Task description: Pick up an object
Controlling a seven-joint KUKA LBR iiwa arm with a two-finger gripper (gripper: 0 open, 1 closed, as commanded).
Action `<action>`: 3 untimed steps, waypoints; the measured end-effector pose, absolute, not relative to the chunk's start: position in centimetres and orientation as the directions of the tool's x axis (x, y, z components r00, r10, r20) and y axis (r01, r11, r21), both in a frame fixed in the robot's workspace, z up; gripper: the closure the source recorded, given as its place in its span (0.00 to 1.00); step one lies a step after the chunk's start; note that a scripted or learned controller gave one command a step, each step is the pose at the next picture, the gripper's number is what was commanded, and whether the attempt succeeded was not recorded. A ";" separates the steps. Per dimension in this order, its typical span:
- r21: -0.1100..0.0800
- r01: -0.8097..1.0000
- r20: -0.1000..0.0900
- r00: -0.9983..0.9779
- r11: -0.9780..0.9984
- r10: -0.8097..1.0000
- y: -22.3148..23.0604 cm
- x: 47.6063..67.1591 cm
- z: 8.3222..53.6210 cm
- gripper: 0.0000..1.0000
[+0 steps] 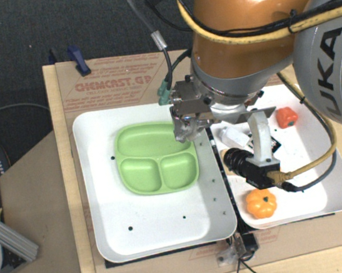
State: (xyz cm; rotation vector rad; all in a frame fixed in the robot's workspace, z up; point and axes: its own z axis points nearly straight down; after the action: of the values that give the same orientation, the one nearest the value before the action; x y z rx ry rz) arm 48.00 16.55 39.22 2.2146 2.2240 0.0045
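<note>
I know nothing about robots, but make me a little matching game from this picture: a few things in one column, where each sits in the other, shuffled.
Things:
1. green divided plate
2. small orange pumpkin
3. red pepper-like toy
4. blue clip

Places:
A. right bin, near front edge
B. on the cardboard behind the bins
C. left bin
D. right bin, far side

Pairs: 1-C, 2-A, 3-D, 4-B

Two shallow white bins sit side by side, the left bin [107, 223] and the right bin [329, 186]. One green divided plate [155, 157], one small orange pumpkin [260, 203] and one red-orange pepper [286, 117] are visible.
</note>
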 end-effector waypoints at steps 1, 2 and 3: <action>-0.008 1.000 -0.003 0.007 -0.007 1.000 10.8 47.9 33.2 1.00; 0.018 1.000 0.000 0.010 -0.010 1.000 2.0 48.0 46.5 1.00; -0.011 1.000 -0.001 0.002 -0.002 1.000 2.7 47.8 35.8 1.00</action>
State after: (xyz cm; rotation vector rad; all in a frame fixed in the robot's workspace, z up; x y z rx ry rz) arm 47.83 2.70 35.80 2.2281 2.2246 -0.0139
